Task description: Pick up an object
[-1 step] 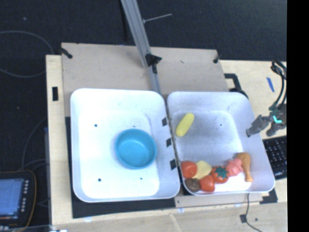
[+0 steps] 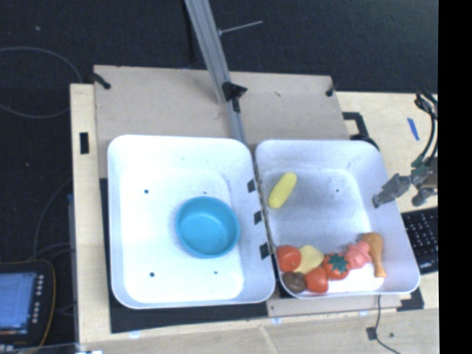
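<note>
The claw [image 2: 404,188] hangs at the right rim of the right bin [image 2: 324,157]; whether it is open or closed I cannot tell. An ear of corn [image 2: 282,189] lies near that bin's left wall. Toy foods [image 2: 332,262] crowd its near edge. A blue bowl [image 2: 207,226] sits in the left bin [image 2: 147,161].

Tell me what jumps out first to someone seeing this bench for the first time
The bright blue bowl sits alone in the left bin. In the right bin, a yellow corn cob lies by itself near the left wall, while a cluster of colourful toy foods crowds the near edge. The hand is at the right bin's right rim, above the pile.
</note>
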Tool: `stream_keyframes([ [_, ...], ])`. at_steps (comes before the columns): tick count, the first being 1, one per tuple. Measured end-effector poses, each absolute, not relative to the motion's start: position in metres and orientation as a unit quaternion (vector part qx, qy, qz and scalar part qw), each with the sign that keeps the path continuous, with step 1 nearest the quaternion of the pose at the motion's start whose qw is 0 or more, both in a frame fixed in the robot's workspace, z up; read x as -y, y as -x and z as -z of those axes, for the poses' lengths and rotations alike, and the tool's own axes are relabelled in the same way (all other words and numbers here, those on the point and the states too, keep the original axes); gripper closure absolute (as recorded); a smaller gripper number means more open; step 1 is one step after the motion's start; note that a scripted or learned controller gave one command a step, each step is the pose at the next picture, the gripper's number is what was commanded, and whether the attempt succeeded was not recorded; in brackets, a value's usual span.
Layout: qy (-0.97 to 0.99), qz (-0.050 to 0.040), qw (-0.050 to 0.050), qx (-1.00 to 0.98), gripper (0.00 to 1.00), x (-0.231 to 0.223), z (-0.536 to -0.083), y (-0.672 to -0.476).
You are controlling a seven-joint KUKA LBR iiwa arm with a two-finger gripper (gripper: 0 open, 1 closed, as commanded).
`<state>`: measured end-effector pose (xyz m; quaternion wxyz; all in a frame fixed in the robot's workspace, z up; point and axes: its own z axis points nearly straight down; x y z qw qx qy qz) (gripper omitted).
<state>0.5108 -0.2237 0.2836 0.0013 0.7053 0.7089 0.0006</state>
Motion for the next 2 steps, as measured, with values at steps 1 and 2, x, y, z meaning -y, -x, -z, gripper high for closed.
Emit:
stream_keyframes([
  [1, -0.707, 0.0024, -0.001, -0.707, 0.00, 0.225, -0.233, -0.520],
  [2, -0.707, 0.0019, 0.000, -0.707, 0.00, 0.224, -0.184, -0.512],
])
